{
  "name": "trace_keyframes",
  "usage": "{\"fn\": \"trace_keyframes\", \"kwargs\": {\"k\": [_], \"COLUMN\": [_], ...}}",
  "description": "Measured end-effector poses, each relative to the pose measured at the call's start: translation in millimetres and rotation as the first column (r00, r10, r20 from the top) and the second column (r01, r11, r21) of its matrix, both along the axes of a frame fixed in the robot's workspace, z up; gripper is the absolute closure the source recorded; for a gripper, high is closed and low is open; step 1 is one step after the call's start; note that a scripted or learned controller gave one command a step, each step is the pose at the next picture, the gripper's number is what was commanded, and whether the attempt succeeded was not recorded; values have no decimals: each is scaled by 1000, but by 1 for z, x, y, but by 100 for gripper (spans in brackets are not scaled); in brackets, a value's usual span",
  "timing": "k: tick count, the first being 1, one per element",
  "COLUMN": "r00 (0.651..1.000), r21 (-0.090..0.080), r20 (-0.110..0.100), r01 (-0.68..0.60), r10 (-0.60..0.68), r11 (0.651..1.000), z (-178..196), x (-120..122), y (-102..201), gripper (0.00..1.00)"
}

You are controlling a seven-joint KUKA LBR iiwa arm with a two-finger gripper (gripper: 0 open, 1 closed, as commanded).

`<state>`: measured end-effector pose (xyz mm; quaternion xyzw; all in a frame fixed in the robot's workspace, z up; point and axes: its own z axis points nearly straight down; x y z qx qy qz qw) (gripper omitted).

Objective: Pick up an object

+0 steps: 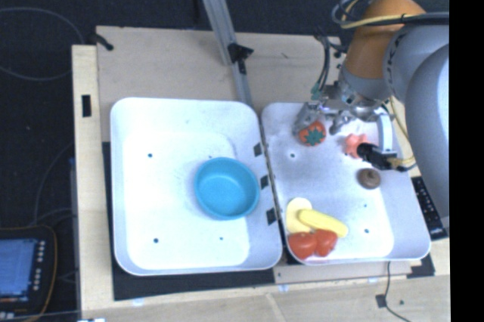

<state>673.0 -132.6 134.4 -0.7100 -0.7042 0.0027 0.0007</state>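
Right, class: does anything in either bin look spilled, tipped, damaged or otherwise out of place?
Nothing stands out. The blue bowl sits upright in the left bin; the yellow banana and red piece lie together at the right bin's near edge.

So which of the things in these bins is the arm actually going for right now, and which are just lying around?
In play:
- gripper, over the right bin's far end
- small orange and green object right under it

Lying about:
- blue bowl in the left bin
- yellow banana-like piece
- red object
- pink object
- small brown round object
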Motion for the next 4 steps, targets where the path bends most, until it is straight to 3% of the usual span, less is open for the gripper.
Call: {"fn": "trace_keyframes", "kwargs": {"k": [1, 3, 4], "r00": [1000, 1000, 1000], "r21": [0, 4, 5], "r20": [10, 11, 3], "r01": [1, -3, -16], "r10": [-1, 3, 16], "r11": [1000, 1000, 1000], "z": [18, 121, 122], "x": [2, 3, -26], "y": [-1, -5, 51], "gripper": [100, 100, 100]}}
